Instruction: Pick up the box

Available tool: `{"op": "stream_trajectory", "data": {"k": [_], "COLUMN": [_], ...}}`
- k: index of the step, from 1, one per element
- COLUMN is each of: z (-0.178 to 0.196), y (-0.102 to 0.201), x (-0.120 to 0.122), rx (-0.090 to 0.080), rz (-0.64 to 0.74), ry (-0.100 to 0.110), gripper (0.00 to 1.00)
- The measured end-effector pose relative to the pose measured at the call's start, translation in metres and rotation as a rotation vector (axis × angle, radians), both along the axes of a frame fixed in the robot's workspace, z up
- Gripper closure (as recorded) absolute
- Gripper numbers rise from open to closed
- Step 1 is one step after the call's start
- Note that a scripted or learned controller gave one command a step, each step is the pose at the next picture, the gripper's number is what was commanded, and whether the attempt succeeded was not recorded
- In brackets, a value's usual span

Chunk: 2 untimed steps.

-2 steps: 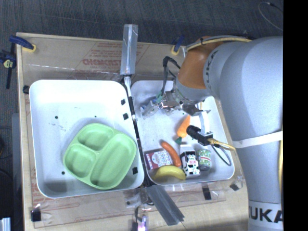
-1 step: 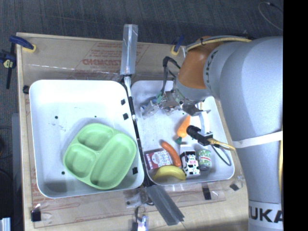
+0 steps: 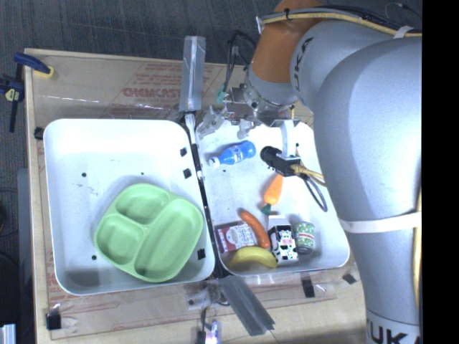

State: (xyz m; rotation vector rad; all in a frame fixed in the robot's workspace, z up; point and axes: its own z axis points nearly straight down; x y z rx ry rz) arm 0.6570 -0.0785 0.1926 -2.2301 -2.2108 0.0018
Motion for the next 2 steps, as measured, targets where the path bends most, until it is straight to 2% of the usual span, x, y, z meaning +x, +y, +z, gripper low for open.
{"op": "stream_trajectory", "data": {"k": [1, 2], "z": [-0.0760, -0.0660], "y": [-0.0313, -0.0288], "x": [-0.0008, -0.0005], "rx": [0.000, 0.001], "rz": [-0.422, -0.412], "ry": [0.005, 0.009], "gripper": [0.00, 1.00]}}
